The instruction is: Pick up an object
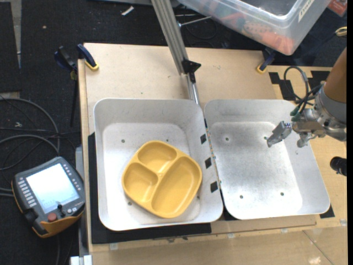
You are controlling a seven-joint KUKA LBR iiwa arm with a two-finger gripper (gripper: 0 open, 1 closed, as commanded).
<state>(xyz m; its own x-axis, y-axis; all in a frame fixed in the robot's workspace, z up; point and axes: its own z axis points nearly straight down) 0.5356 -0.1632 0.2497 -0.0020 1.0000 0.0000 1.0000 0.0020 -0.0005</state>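
Nearest the camera, a yellow divided plate [161, 178] lies flat in the left bin [105, 126], toward its front, its long axis running slantwise from front-left to back-right. Farther back and well apart to the right, the jaws [289, 135] hang spread over the right bin [248, 115], gripping nothing. The plate lies leftward and nearer the camera from the jaws, across the wall where the bins meet on the desk [138, 65].
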